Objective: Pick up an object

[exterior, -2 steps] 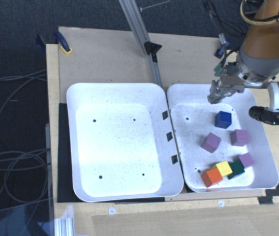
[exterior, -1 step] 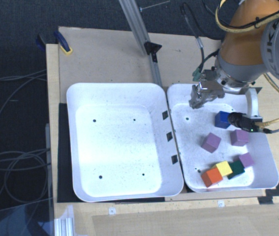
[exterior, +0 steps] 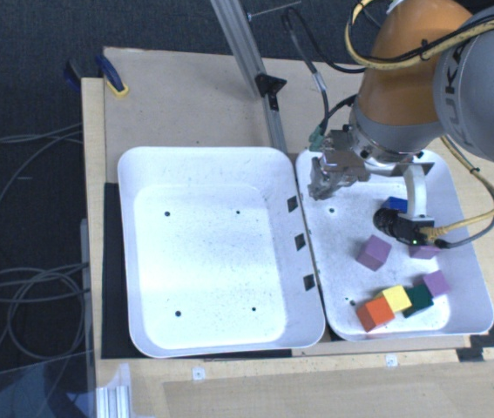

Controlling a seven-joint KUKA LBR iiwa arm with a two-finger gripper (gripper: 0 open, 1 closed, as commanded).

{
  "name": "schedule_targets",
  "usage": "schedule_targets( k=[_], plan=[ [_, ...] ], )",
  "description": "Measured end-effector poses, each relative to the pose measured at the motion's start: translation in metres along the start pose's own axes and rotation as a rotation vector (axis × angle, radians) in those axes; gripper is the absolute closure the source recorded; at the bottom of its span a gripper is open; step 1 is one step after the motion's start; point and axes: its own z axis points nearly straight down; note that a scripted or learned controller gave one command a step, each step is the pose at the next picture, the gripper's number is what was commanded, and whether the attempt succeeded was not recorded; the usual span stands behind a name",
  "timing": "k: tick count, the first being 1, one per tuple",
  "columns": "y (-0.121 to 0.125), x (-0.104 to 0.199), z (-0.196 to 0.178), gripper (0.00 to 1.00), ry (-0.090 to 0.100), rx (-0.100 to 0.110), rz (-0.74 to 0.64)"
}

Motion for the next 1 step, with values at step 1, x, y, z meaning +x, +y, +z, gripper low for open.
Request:
schedule_targets(
  k=[1],
  plan=[
    [-0.0252,0.0580,0.0010,1.00,0.000,0.002,0.000]
  ],
)
